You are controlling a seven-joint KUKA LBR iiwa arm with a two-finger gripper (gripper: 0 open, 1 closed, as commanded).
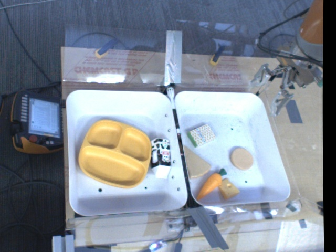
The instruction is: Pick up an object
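Your gripper [283,85] is hanging over the tabletop [307,156] past the far-right corner of the right bin [262,106], fingers spread, holding nothing. Candidates are lying in that bin: a round cookie [242,158] sitting alone, a carrot [209,185] touching a cheese wedge [229,189], a checkered block [202,134] w/ a flat wedge just near of it. You're better off going for the cookie, I think: clear space all around, away from walls. Come straight down, centred, then close.
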